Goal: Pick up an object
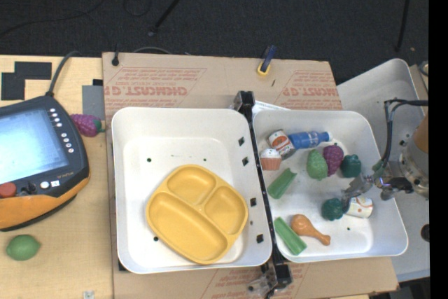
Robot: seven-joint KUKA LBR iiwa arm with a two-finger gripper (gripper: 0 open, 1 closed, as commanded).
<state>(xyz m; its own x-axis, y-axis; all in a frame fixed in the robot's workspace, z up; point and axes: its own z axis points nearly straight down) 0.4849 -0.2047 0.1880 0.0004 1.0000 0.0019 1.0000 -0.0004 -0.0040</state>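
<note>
So, end effector (358, 187) seen low in right bin (388, 238), fingers spread, nothing gripped. Dark green toy (334, 209) just left-below it, white cup (362, 207) right beneath fingertips.

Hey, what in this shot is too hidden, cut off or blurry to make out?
- Gripper: small and dark in the camera view; open or shut cannot be told.
- Arm: cut off by the right edge.
- White toy: partly covered by the gripper; its kind is unclear.
- Can: label too small to read.
- Tablet: cut off by the left edge.
</note>
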